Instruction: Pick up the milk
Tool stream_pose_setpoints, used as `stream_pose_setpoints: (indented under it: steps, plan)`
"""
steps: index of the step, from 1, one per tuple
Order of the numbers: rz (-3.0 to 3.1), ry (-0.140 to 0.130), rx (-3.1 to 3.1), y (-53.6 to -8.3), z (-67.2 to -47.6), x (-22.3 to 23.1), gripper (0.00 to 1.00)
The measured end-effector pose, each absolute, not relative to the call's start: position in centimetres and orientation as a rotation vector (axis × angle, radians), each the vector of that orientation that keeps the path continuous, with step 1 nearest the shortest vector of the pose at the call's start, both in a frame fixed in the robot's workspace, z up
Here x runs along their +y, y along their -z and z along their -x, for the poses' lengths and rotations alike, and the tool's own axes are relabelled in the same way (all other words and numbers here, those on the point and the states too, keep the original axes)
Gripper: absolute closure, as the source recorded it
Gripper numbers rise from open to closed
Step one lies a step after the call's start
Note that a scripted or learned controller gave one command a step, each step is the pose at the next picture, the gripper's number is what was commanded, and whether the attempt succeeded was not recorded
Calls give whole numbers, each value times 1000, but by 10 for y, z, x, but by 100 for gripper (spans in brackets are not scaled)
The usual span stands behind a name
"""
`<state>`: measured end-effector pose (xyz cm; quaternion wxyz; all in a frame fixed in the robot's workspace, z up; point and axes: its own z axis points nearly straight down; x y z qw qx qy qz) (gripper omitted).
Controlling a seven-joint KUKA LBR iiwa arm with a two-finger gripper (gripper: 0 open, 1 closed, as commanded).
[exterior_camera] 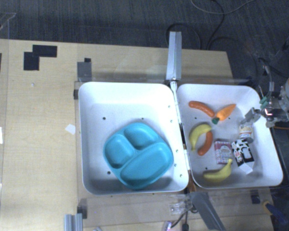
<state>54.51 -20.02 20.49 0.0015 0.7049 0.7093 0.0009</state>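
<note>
**Milk carton lies in the right bin, tool at the rim**

The black-and-white milk carton [242,152] lies near the right bin's [274,177] outer wall, beside a pink packet [222,151] and above a banana [219,171]. The tool [258,110] hovers by the bin's upper right edge, near a small bottle [246,130]; whether it is apart or together cannot be told.

Bright, even overhead light, soft shadows inside the white bins [86,129], slight overall softness.
</note>
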Motion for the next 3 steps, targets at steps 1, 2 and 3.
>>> stream_pose_setpoints:
  steps: [1, 2, 3]
  plan:
    - [-2135, -6, 2293, -92, -497, -203, 0]
    - [-2128, -12, 2291, -104, -500, -202, 100]
    - [-2190, -5, 2246, -206, -489, -145, 100]
